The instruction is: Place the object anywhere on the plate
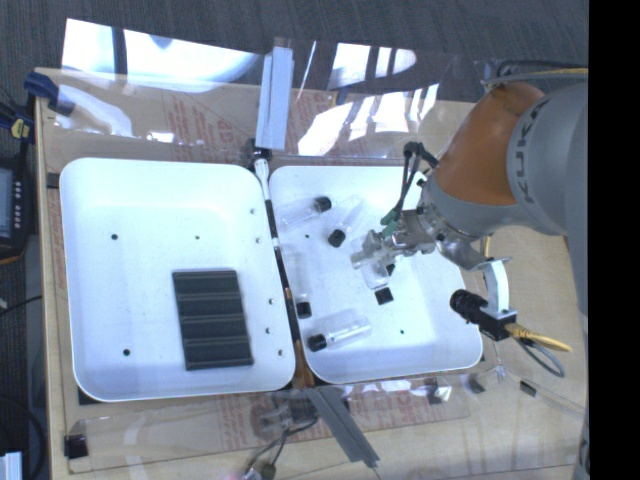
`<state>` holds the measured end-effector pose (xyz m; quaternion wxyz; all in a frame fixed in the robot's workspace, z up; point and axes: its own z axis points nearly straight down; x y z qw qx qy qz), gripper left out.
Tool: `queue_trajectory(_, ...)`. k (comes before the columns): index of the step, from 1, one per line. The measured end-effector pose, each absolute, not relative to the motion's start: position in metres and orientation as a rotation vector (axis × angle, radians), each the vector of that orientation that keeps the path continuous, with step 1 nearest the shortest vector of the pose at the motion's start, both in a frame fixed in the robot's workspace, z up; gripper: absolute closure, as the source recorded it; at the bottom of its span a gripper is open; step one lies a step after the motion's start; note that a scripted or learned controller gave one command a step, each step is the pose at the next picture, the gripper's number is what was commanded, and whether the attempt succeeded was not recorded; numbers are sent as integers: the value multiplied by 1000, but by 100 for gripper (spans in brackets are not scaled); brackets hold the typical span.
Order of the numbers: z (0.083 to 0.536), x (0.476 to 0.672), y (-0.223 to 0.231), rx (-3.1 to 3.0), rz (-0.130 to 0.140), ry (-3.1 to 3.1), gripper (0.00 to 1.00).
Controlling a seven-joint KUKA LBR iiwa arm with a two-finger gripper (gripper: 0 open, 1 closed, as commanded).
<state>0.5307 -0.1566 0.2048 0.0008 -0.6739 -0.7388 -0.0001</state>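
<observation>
A: State of the tool (385, 250): apart or together?

B: Cannot tell; too blurred against the white. Hovers low over the right bin (455, 353), with nothing seen clamped.

A: Why there?

B: Probably lining up on the small black block (382, 294) just beneath, not touching it. Likely the thing to move, though could equally be one of the clear tubes (338, 330) with black caps nearby.

A: Looks like what?

B: Tiny, dark, squarish, lying flat on the bin floor.

A: And the plate (210, 318)?

B: Dark and ribbed, lying in the left bin (100, 198), well apart from the block, across the divide between bins.
</observation>
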Motion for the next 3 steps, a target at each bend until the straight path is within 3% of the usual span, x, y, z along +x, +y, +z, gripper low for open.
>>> queue_trajectory(1, 147, 609, -96, -2009, 1, -2410, 100)
queue_trajectory(2, 192, 606, 57, -1928, -1, -2477, 100)
queue_trajectory(3, 203, 579, 82, -2567, 8, -1806, 100)
